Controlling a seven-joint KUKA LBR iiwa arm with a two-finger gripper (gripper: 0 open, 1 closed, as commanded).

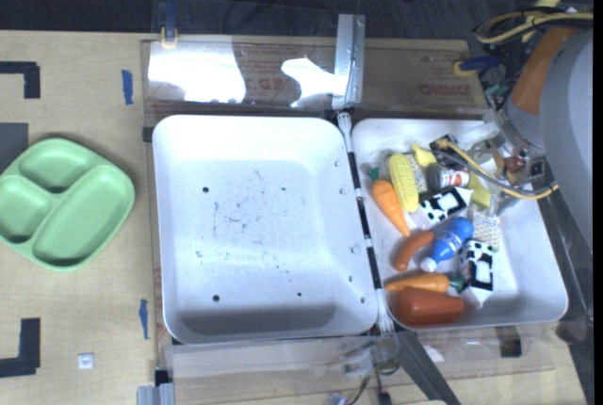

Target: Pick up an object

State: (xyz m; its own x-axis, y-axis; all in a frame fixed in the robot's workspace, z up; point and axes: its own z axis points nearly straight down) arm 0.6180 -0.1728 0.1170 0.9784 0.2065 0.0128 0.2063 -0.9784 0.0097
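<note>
You are looking down on a tan wooden worktop (75, 318) that carries two shallow white plastic bins side by side. The left white bin (188, 158) holds nothing to pick; the right white bin (542, 285) holds the whole pile of candidate objects, clustered against its left wall and centre. From back to front you find a yellow toy corn cob (404, 181), an orange toy carrot (389, 205) lying just beside it, a small blue plastic bottle with a white cap (448, 241), a short orange-brown toy sausage (412, 249), a second orange carrot-shaped piece (418, 282) and a larger red-brown oblong toy (429, 305) at the front edge. Black-and-white patterned marker cards (443, 203) lie among and partly under these items. The grey arm with its orange band (529, 78) reaches in from the right, and the tool (497, 170) sits over the back right part of that bin, near the cards and apart from the corn cob; cables and brackets mask its tip, so you cannot tell whether it is open or closed, and nothing is visibly gripped. Judge the toy foods as light, hollow, rigid plastic with smooth, rounded, slippery skins: take them across the narrow waist, square to the long axis. Expect the blue bottle to roll. A green three-compartment plastic plate (64, 202) rests well apart on the left.
</note>
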